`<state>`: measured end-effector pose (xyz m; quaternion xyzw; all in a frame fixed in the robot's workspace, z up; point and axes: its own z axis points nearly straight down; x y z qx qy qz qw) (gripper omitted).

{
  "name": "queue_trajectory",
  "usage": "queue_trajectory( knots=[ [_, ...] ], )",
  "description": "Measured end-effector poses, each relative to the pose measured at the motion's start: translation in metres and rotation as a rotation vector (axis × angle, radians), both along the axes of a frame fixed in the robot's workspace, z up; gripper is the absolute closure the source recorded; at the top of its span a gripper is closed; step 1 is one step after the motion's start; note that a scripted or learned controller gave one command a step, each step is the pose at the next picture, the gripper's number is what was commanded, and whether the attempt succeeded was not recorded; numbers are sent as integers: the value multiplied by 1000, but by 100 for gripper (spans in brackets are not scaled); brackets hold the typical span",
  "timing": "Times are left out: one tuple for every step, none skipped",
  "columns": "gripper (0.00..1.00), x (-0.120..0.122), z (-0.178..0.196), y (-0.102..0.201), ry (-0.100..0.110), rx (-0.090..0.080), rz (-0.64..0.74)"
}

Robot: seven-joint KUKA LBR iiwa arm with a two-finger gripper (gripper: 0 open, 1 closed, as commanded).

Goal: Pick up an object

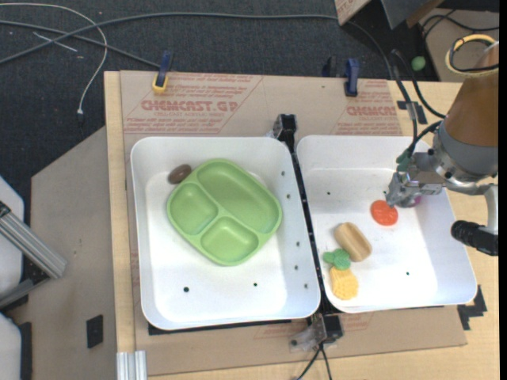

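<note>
Left bin (158,291) held green divided plate (224,210), small brown object (180,173) just beside plate's upper-left edge. Right bin (428,287) held tan bread roll (352,241), yellow-and-green toy corn (342,275), red tomato slice (385,213). Gripper (402,194) hovered over right bin, just above tomato slice; finger opening and contact impossible to tell.

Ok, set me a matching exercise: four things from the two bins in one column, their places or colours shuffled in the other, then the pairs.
Things:
1. green divided plate
2. small brown item
3. red round item
4. yellow toy with green top

Descriptions:
A. right bin, just below the tool
B. fills the middle of the left bin
C. right bin, near its front left corner
D. left bin, at the plate's upper left edge

Pairs: 1-B, 2-D, 3-A, 4-C
</note>
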<state>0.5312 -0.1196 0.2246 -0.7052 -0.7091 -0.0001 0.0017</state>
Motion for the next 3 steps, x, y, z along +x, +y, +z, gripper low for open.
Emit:
queue_trajectory(
  knots=[
    [100, 2, -9, 58, 2, 1, 2],
    [100, 4, -17, 117, 3, 1, 1],
    [100, 12, -1, 170, -3, -1, 1]
  ],
)
